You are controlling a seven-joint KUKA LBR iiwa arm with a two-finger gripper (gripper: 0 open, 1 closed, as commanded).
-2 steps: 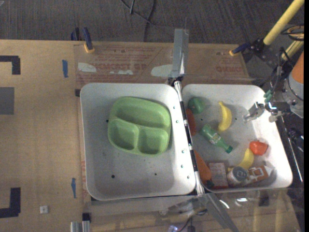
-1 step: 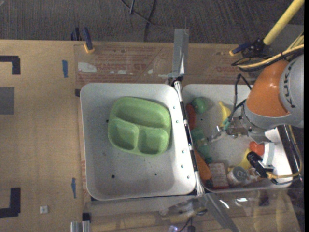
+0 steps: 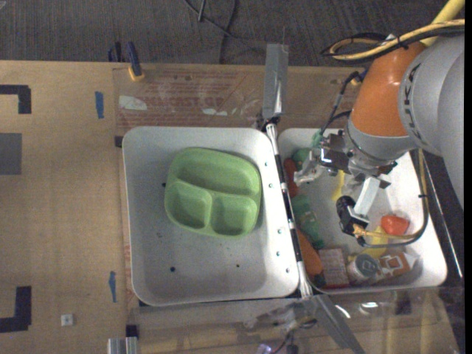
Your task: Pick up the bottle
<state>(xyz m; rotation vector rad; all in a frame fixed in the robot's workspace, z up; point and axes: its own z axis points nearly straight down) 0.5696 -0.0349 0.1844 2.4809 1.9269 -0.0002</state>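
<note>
Two shallow white plastic bins sit side by side on the tan wooden tabletop [image 3: 59, 198]. The left bin [image 3: 206, 264] carries one thing: a light green plastic plate [image 3: 214, 172] with three compartments, lying flat toward the far edge and apart from all four walls.

The right bin [image 3: 407, 186] is crowded. The small clear plastic bottle [image 3: 382, 265] with an orange and white label lies on its side along the near edge, closer to the near right corner than to the left one. Just beside it, toward the near left corner, rests a small brown box [image 3: 333, 265]. A long orange carrot-shaped piece [image 3: 310, 255] lies along the left wall, and a green object [image 3: 310, 226] sits further up the same wall. A red piece [image 3: 290, 169] and another green piece [image 3: 301, 155] lie near the far left corner. An orange-red lump [image 3: 395, 223] sits toward the right wall, with a yellow piece [image 3: 375, 236] touching it on the side facing the bin's middle.

The grey arm with its orange band [image 3: 383, 94] reaches over the far edge of the right bin. Its hand [image 3: 328, 161] hangs above the far left part of that bin, well apart from the bottle. From this angle I cannot tell whether the hand is apart or together, and nothing can be made out in its grasp.
</note>
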